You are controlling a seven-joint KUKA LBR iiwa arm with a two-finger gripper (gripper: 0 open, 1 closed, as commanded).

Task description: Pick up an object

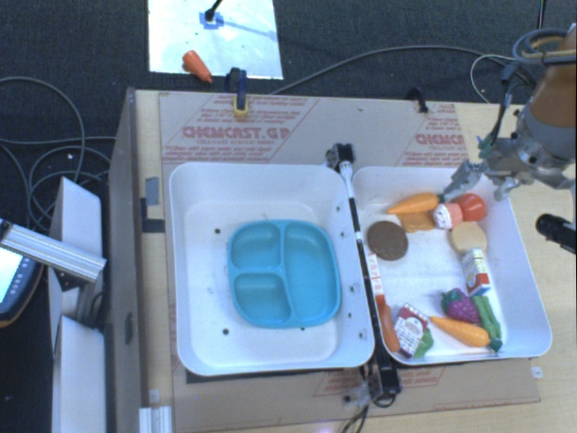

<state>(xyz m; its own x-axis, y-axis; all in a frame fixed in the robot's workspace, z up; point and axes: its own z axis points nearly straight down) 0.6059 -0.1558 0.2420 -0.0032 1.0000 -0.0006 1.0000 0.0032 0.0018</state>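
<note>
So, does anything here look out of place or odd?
One thing: a small orange item lies on the white sheet beyond the bench, far from both bins. The other toy food is piled in the right bin; the blue tray sits slightly askew.

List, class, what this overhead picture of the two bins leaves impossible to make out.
- Gripper: blurred over the right bin, so its state near the orange carrot is unclear.
- Arm: cut off by the right edge.
- Small packet: label too small to read.
- Purple grapes: partly overlapping neighbouring toys, outline unclear.
</note>
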